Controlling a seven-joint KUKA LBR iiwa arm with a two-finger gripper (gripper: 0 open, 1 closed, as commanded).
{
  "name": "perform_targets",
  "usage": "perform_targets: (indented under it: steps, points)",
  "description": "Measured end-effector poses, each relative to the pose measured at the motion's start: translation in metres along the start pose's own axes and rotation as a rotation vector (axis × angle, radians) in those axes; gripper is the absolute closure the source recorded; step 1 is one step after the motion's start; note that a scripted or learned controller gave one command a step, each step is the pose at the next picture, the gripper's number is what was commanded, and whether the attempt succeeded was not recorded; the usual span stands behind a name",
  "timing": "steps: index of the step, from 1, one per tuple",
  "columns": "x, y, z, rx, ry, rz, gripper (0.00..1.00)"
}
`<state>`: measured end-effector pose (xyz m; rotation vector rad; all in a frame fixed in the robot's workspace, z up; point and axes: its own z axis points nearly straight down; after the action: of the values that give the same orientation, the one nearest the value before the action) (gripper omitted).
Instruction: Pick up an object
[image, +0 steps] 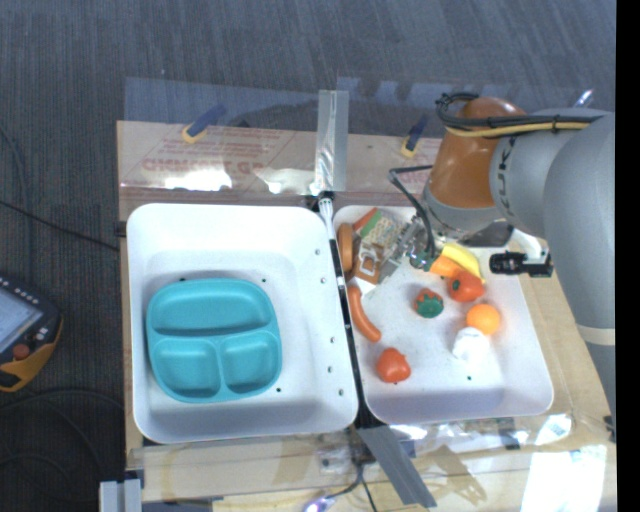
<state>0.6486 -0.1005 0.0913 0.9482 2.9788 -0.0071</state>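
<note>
Toy food lies scattered in the right bin (520, 395), one of two white bins set side by side on the desk (160, 165). The grey arm (560, 190) reaches in from the right, its orange band (465, 165) above the wrist, and the hand (400, 250) sits low over the far left part of that bin. Whether the hand is wide, narrow or holding anything cannot be told from this angle. Just beside it lies a yellow banana (458, 262), touching a red tomato (465, 288). Near these sit a small green and red piece (429, 304), an orange (483, 318) and a white piece (470, 345) just below the orange. A red pepper (392, 366) lies apart toward the near side. Along the bin's left wall lies a long orange sausage (362, 312), with another orange piece (346, 250) above it at the far corner. The left bin (190, 225) holds a teal divided plate (212, 338) with three compartments. A clear sheet (240, 150) covers the desk behind the bins.
</note>
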Motion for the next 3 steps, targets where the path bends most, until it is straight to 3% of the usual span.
perform_targets:
  steps: [1, 2, 3]
  points:
    - [0.021, 0.047, -0.097, 0.005, -0.003, 0.073, 1.0]
    - [0.057, 0.082, -0.124, -0.005, -0.001, 0.041, 1.0]
    - [0.063, 0.085, -0.173, 0.007, 0.015, 0.326, 1.0]
